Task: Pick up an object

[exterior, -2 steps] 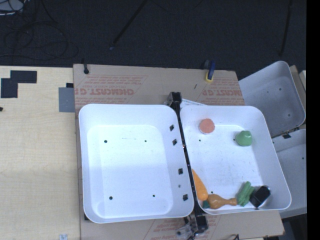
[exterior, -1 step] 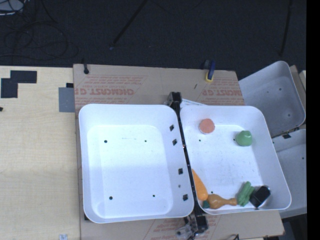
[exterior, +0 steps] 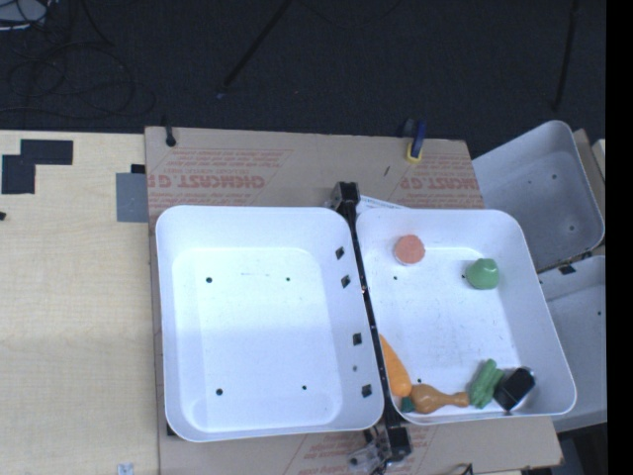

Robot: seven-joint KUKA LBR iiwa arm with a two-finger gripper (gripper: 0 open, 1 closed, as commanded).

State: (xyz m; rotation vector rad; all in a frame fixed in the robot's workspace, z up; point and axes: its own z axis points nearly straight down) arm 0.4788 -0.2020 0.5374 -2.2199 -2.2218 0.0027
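Along the right bin's (exterior: 534,295) near edge lie an orange carrot-like piece (exterior: 395,367), a tan gourd-like toy (exterior: 437,399), a green ridged piece (exterior: 484,382) and a black block (exterior: 514,388). Farther back sit a green lump (exterior: 483,274) and a pink disc (exterior: 409,249). The left bin (exterior: 178,265) adjoins. The pincer's state cannot be told.

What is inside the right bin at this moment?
Right bin: a pink disc, a green lump, an orange carrot, a tan piece, a green piece, a black object.
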